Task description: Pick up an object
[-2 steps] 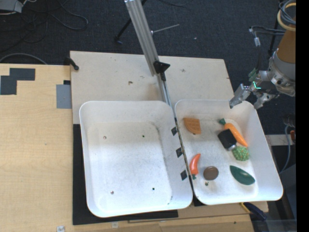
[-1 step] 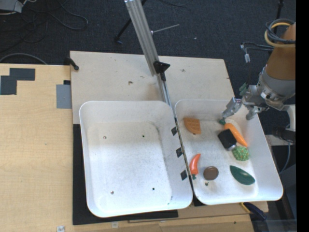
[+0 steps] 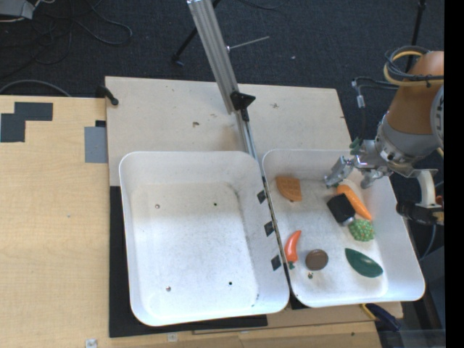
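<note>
Robotics lab, bench [image 3: 181, 114] with twin white bins [image 3: 145, 194], loose floor cables [image 3: 87, 9], aluminium strut [image 3: 214, 49]

A metal rail [image 3: 217, 56] is slanting down toward the seam between the bins. Black cables [image 3: 80, 6] are lying on the dark carpet [image 3: 312, 35] behind the bench [image 3: 51, 216], whose pale wood is bearing grey patches [image 3: 94, 143].

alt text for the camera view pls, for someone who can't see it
The pincer hangs over the right bin, near a carrot and black block. That bin also holds a red pepper, bread piece and dark green leaf.
</note>
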### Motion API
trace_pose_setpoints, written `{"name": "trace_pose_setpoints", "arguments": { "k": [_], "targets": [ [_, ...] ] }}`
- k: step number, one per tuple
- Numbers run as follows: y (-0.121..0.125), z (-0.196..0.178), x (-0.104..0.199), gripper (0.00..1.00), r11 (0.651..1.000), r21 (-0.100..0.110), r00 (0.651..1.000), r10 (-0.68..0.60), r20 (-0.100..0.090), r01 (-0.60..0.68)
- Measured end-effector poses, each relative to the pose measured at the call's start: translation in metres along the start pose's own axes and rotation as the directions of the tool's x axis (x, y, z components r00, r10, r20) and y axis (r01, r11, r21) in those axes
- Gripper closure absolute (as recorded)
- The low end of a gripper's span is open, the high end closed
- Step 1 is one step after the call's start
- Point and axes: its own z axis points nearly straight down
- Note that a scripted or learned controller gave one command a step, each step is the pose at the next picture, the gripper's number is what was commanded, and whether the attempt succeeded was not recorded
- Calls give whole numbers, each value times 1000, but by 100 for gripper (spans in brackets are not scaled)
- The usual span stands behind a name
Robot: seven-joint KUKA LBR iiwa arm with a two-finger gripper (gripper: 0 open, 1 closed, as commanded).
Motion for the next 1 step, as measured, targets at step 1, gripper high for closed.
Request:
{"name": "trace_pose_setpoints", "arguments": {
  "k": [1],
  "targets": [
    [4, 60, 1, 0, 1000, -5, 1000, 1, 0, -1]
  ]
}}
